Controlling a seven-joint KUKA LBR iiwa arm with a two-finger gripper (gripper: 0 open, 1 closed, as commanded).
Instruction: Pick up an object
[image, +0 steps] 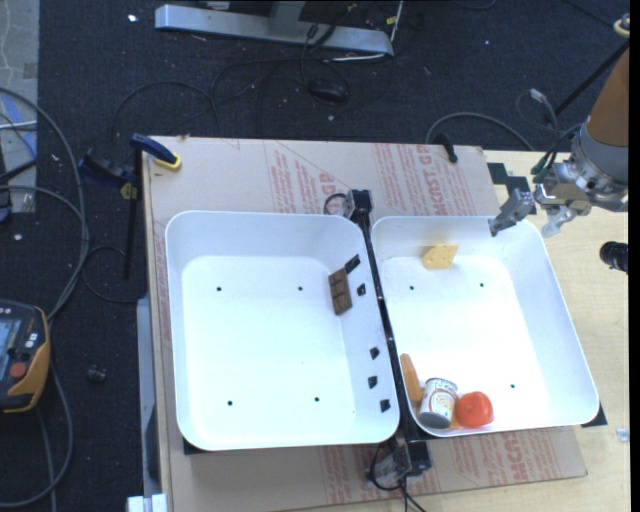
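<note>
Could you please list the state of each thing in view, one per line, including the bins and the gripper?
Gripper: jaws apart, holding nothing, above the right bin's far right corner.
Yellow wedge: lying loose at the right bin's far end.
Can: tipped on its side in the near corner.
Red ball: resting beside the can.
Orange stick: lying flat along the left wall.
Brown block: lying in the left bin.
</note>
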